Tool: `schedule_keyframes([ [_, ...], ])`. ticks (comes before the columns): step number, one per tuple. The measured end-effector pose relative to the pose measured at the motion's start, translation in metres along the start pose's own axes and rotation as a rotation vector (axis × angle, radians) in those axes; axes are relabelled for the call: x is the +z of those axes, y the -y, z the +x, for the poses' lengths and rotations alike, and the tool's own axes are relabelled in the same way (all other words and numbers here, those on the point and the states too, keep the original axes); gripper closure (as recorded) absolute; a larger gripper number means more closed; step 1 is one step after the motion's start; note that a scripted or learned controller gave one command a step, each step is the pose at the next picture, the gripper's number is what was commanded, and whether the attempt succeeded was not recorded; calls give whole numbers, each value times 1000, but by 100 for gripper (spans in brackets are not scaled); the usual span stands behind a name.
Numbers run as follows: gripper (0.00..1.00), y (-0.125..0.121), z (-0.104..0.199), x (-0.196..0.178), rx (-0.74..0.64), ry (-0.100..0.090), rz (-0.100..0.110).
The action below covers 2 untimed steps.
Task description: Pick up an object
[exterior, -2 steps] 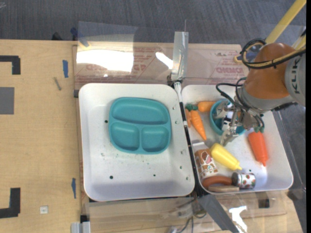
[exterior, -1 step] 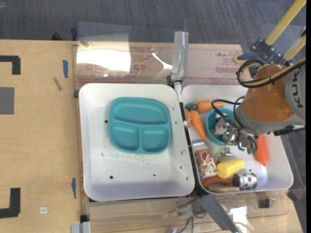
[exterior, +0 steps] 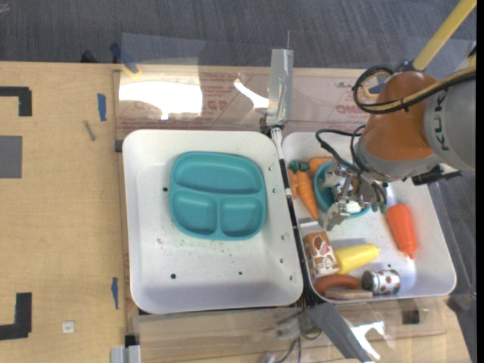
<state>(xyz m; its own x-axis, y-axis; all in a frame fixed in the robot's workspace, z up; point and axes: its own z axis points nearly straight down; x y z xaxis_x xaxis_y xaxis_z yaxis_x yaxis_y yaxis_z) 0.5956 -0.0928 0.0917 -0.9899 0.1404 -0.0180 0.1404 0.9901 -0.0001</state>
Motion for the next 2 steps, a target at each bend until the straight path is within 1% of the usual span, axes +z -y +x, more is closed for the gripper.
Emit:
schedule_keyframes([
  [1, 0, 21, 66, -1, 104, 0, -1],
  [2, 0, 7, -61, -40, 353, -11, 2],
])
